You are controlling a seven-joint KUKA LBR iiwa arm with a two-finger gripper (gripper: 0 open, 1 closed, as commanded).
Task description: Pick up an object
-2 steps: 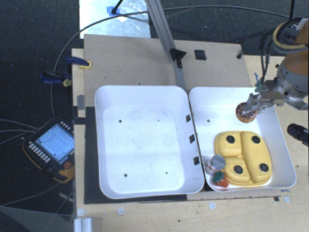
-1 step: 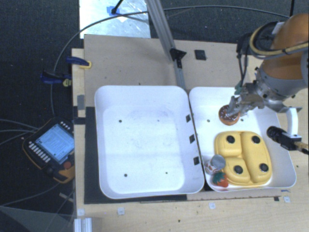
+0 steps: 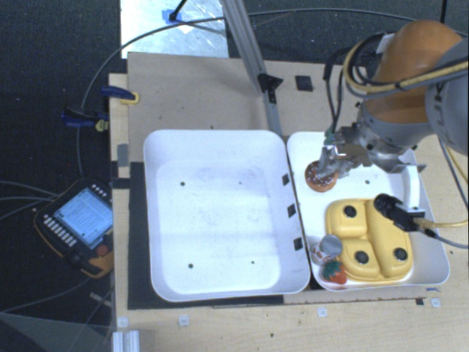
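Camera view looks down at a slant on a tan bench (image 3: 190, 86) carrying two shallow white bins side by side.

1. Near zone. A black mat strip (image 3: 138, 255) shows along the near and left edges of the left bin (image 3: 212, 211). In the near-left corner of the right bin (image 3: 304, 149) lie a small grey round item (image 3: 330, 246) and, just nearer, a small red and green item (image 3: 334, 272). A yellow moulded piece (image 3: 366, 240) with black dots fills most of that bin's near half.
2. Middle zone. Small black tabs (image 3: 291, 210) sit along the seam where the two bins meet. The brown round object (image 3: 319, 179) lies near the right bin's left wall, in its far half. The gripper (image 3: 328, 161) stands directly over it, at or just above its top. Whether the gripper is spread or pressed together cannot be told, nor whether it grips the object.
3. Far zone. The arm (image 3: 410, 64) enters over the far-right corner of the bench. A grey metal pole (image 3: 245, 42) slants down to the far edge of the bins. A black square (image 3: 304, 83) lies flat on the bench just beyond it. A blue clamp (image 3: 117, 92) grips the bench's left edge.
4. Room. Dark carpet (image 3: 51, 42) surrounds the bench. A handheld control pendant (image 3: 77, 224) with a lit screen lies on it off the left edge. A bright reflective panel (image 3: 172, 17) lies beyond the far edge.
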